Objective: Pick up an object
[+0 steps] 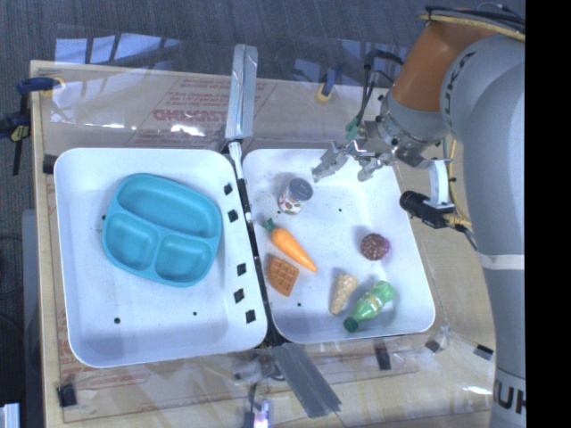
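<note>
The right bin (406, 239) holds several toy foods: a small can (293, 194) lying near its upper left, a carrot (292, 249), a waffle (283, 275), a bread cone (343, 292), a green bottle (370, 302) and a dark red round piece (375, 246). My gripper (350, 165) hangs over the bin's upper edge, to the right of the can and apart from it. Its fingers are spread open with nothing between them.
The left bin (80, 319) carries a blue divided plate (162, 229). A metal bar (240, 96) runs up from the seam between the bins. The grey arm with its orange band (428, 65) fills the upper right.
</note>
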Controlling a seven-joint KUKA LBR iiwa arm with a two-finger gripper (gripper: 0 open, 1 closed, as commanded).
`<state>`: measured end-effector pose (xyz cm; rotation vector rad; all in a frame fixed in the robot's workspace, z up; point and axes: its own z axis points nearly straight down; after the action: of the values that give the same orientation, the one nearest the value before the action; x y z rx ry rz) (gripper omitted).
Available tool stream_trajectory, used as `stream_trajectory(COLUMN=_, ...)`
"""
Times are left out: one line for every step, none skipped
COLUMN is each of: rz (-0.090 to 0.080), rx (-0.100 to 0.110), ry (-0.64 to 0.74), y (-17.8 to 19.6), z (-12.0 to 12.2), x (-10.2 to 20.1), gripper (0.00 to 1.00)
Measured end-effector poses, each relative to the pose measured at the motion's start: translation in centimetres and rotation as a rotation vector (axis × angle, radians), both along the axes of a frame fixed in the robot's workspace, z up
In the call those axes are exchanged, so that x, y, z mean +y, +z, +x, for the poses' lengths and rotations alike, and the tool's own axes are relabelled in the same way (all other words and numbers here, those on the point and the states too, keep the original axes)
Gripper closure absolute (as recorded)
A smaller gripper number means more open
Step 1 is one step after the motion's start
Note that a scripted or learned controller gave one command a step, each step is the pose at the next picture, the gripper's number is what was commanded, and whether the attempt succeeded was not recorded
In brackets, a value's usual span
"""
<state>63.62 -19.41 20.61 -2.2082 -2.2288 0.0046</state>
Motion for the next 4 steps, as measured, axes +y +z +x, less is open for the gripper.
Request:
stream_trajectory(rz=0.000, rx=0.001, ry=-0.013, y=-10.9, z=-7.6, x=1.2, gripper=0.00)
stream_trajectory(rz=-0.001, rx=-0.005, ry=0.231, y=-11.4, z=0.2, x=5.5, gripper=0.00)
stream_trajectory(rz=-0.011, rx=-0.006, ry=0.297, y=-11.1, z=2.0, x=7.2, gripper=0.00)
stream_trajectory(rz=-0.008, rx=-0.008, ry=0.303, y=-10.0, z=2.2, x=7.6, gripper=1.00)
